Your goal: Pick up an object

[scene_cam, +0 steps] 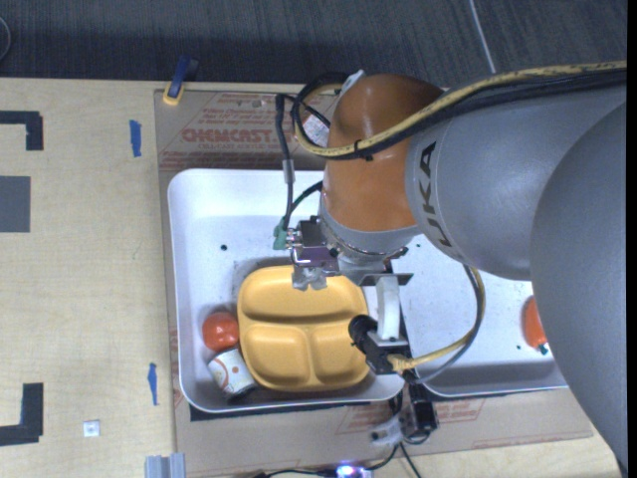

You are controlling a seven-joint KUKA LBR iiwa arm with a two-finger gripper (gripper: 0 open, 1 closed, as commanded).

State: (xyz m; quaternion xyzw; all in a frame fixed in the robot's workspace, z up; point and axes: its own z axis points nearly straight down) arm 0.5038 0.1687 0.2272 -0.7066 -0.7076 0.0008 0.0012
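Far to my left the bench (80, 267) is pale wood with dark square marks along its edge and a few short strips of blue tape (135, 137); beyond its far edge the floor (249, 18) is dark grey carpet. A sheet of cardboard (224, 127) with red print lies under the bins, with a small blue and yellow clip (179, 78) at its far left corner. The left bin (199, 207) is shallow, white and round-cornered. In its near left corner an orange ball (219, 329) rests against the wall, and just in front of it lies a small white cup with orange marks (231, 368), tipped on its side. Both touch or nearly touch the yellow tray (299, 342), a glossy, rounded plastic dish with three compartments that takes up the near middle of this bin. My wrist, with its orange band and grey casing, hangs directly over the far edge of the tray, and black cables loop around it. My pincer (313, 272) points down at the tray's far rim, but my own wrist covers it, so I cannot tell how it is set or whether it grips anything. To the right my arm covers most of the right bin (498, 366), where a bit of an orange thing (532, 322) peeps out beside the arm.
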